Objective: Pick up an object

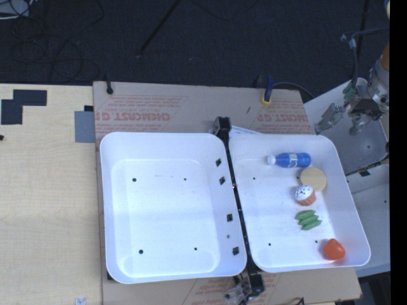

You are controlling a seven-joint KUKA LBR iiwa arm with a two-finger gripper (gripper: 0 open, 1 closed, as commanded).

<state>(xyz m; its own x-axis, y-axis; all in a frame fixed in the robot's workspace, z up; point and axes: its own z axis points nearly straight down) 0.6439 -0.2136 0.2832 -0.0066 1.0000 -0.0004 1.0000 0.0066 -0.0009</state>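
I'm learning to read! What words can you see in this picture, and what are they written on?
"CHEMCAST GP", red print seen upside down on the brown cardboard sheet behind the left bin.
The same red print repeats behind the right bin, only partly readable.
Red print on the cardboard's front edge: too cut off to read.
Blue bottle label: too small to read.

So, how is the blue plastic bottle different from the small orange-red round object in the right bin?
The blue plastic bottle is long, lies on its side and has a white cap; the small orange-red round object is compact. The bottle lies near the bin's far edge, the round object in its near right corner. Both rest in the right white bin.
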